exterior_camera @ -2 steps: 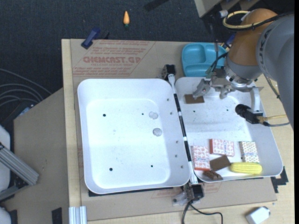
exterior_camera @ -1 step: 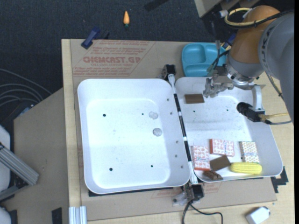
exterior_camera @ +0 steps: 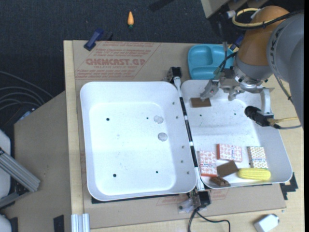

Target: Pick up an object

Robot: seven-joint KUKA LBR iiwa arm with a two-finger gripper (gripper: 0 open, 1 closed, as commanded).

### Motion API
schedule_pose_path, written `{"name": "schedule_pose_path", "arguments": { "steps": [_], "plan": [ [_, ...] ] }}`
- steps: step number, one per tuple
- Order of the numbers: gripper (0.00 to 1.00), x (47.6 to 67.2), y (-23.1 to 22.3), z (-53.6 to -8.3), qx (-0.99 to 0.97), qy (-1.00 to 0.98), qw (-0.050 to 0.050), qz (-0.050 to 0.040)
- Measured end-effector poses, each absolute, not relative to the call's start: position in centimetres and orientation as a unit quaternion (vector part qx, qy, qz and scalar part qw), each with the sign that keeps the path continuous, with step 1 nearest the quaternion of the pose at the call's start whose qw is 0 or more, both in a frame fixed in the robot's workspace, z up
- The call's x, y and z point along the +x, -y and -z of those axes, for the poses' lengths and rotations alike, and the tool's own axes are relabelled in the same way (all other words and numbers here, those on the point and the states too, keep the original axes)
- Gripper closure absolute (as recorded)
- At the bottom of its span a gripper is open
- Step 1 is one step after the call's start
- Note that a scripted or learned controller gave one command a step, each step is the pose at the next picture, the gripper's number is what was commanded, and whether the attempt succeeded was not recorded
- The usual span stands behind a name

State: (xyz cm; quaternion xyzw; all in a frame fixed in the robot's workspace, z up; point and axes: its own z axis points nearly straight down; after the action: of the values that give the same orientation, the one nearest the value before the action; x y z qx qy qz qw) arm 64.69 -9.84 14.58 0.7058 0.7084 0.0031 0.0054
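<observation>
The tool (exterior_camera: 219,87) hung over the right bin's (exterior_camera: 277,144) far end with its fingers spread wide, gripping nothing — the brown block (exterior_camera: 201,102) lay flat just left of it, long side running left-right.

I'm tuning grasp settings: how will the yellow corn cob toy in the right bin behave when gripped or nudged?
The yellow corn cob toy looks rounded and elongated, so it would probably roll if nudged sideways. Its bumpy surface may help the fingers hold. It seems like light plastic, probably stiff.
</observation>
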Motion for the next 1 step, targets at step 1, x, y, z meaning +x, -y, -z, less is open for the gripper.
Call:
{"name": "schedule_pose_path", "arguments": {
  "steps": [1],
  "plan": [
    [1.0, 64.76, 9.83, -15.61, 0.706, -0.708, 0.006, -0.004]
  ]
}}
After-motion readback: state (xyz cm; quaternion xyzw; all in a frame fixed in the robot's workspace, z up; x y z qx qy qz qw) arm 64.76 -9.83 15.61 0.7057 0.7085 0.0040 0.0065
